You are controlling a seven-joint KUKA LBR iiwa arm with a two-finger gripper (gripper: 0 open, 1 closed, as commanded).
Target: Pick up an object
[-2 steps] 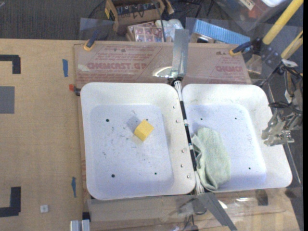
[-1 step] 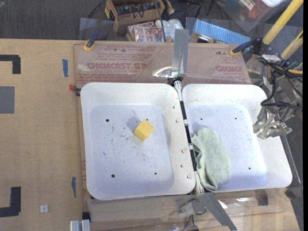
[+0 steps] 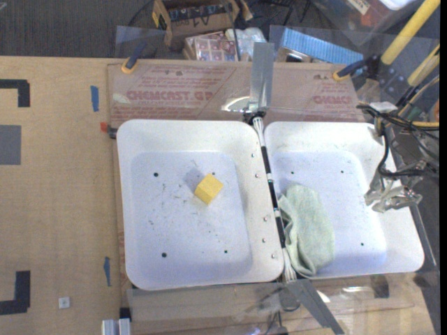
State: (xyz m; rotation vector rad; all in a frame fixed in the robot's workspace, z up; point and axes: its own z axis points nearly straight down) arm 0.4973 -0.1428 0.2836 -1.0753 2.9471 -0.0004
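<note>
A small yellow cube (image 3: 208, 188) lies in the left white bin (image 3: 140, 257), a little above its middle. A crumpled pale green cloth (image 3: 306, 227) lies in the right white bin (image 3: 398, 246), against the bin's left wall and reaching down to its front edge.
A metal divider post (image 3: 261, 75) stands at the back where the two bins meet. Cables and a metal bracket (image 3: 391, 190) hang over the right bin's right rim. Cardboard (image 3: 174, 93) lines the back; boxes and clutter lie beyond it.
</note>
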